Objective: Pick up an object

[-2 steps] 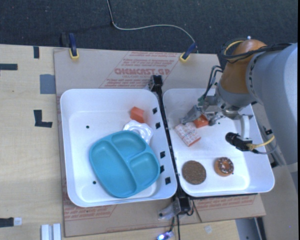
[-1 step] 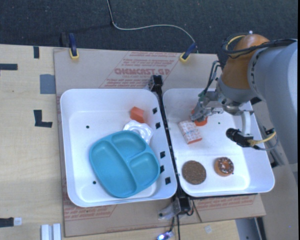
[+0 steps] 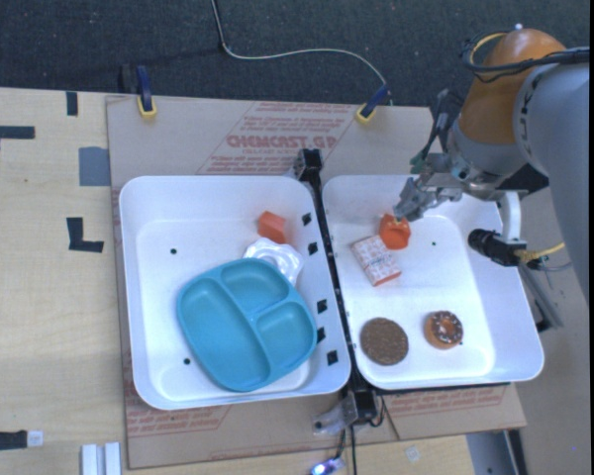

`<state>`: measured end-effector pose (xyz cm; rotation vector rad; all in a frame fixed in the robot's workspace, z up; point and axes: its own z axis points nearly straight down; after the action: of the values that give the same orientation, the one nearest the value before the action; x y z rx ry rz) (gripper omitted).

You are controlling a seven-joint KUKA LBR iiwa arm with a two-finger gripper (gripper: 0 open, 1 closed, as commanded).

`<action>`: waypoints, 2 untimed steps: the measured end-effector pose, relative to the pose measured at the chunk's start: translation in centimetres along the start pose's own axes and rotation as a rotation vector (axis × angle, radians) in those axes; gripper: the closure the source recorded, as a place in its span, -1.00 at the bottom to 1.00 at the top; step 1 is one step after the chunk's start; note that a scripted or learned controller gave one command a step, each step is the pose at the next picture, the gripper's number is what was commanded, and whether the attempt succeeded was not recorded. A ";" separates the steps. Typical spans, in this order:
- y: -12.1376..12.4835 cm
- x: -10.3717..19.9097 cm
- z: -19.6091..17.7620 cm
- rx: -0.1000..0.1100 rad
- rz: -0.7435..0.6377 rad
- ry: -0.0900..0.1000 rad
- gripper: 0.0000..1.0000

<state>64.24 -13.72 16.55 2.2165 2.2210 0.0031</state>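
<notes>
Gripper (image 3: 413,206) sits low over the far side of the right bin (image 3: 510,305), tips just above and beside a small orange piece (image 3: 396,233). How wide it stands, and whether it has hold of anything, cannot be told; the tips blur into the wrist. Risks, as judged: a descent off-centre could nudge the piece away or toward the red-and-white packet (image 3: 376,261) just beside it; a small rounded shape may squirt out of a closing grip. The piece is bright orange, squat, apparently glossy, lying on the bin floor well apart from the brown disc (image 3: 384,340) and donut (image 3: 444,330).
</notes>
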 end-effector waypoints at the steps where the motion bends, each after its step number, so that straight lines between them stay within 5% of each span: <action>1: -0.4 -0.1 -4.4 0.001 0.000 0.001 1.00; 2: 0.0 0.1 -10.8 -0.002 0.000 0.000 1.00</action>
<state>64.21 -13.59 27.31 2.2153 2.2206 0.0050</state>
